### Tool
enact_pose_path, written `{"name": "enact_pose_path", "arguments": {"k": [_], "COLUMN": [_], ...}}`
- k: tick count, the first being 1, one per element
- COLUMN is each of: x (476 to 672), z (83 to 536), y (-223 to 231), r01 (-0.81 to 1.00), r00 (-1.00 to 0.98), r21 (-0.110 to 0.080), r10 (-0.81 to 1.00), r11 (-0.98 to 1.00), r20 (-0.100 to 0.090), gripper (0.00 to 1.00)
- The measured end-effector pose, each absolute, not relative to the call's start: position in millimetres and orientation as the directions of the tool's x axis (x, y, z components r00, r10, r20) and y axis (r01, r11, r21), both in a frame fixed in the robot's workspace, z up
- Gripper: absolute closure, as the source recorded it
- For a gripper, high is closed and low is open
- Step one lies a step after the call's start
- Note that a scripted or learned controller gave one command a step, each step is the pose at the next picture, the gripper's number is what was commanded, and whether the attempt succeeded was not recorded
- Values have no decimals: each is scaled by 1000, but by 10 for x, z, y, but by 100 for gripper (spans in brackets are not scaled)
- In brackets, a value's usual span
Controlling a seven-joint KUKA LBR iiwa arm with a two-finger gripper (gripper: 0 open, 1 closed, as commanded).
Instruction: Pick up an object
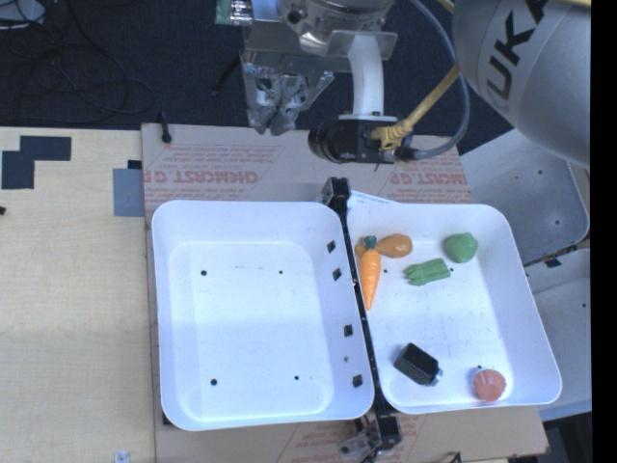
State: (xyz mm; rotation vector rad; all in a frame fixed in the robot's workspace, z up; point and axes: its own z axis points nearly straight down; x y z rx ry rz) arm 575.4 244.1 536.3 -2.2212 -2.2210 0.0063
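My gripper hangs high above the back edge of the left bin, over the cardboard sheet, with nothing between its fingers. The right bin holds an orange carrot by the divider, an orange rounded piece beside it, a green pickle-like piece, a light green round object, a black block and a pink-red ball. All of them lie well to the right of and below the gripper.
The two bins meet at a black clipped divider. A brown cardboard sheet lies under the bins on a pale wooden bench. The grey arm body fills the upper right.
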Motion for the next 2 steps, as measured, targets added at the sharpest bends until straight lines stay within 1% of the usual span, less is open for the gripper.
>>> {"name": "enact_pose_path", "arguments": {"k": [1,2], "x": [5967,5158], "z": [5366,5375], "y": [2444,2434], "r01": [1000,1000], "r00": [0,-4], "r21": [-3,-8], "r10": [1000,1000], "r11": [0,4], "r20": [-2,-2], "gripper": [100,100]}}
